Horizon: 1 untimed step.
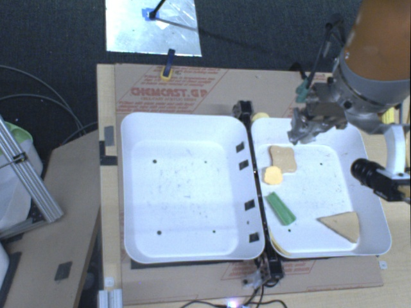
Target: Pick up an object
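Camera view: green stick (280, 208) lies diagonally, upper-left to lower-right.

Cardboard sheet with red CHEMCAST lettering (170, 92) lies up and left of the gripper (300, 135). Shiny metal plate (154, 18) farther up-left. Aluminium rail (29, 178) far left of it.

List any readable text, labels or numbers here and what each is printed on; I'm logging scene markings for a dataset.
"CHEMCAST. GP", red print on the brown sheet beyond the left bin; the last letters are uncertain.
Smaller red print below that line: too blurred to read.
Red print on the sheet's near edge, below the bins: too small to read.
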### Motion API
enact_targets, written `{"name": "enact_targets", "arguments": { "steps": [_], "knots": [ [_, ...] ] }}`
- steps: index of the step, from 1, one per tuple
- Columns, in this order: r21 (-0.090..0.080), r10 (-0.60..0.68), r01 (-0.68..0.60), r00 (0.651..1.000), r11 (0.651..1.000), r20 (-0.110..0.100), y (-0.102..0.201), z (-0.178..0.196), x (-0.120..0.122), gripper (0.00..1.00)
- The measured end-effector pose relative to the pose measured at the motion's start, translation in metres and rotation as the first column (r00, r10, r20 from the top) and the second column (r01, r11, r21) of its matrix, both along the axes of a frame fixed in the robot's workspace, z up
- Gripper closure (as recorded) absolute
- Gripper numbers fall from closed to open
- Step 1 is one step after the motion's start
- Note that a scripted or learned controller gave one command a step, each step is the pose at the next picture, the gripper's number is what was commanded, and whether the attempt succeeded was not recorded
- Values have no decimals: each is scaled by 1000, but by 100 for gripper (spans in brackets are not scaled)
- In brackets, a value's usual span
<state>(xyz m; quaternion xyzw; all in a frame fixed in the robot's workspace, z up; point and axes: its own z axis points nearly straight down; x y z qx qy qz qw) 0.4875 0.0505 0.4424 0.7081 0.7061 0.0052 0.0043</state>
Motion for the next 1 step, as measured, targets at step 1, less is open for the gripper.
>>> {"name": "enact_targets", "arguments": {
  "steps": [1],
  "knots": [
    [-3, -2, 2, 1000, 1000, -13, -57, -48, -1, 100]
  ]
}}
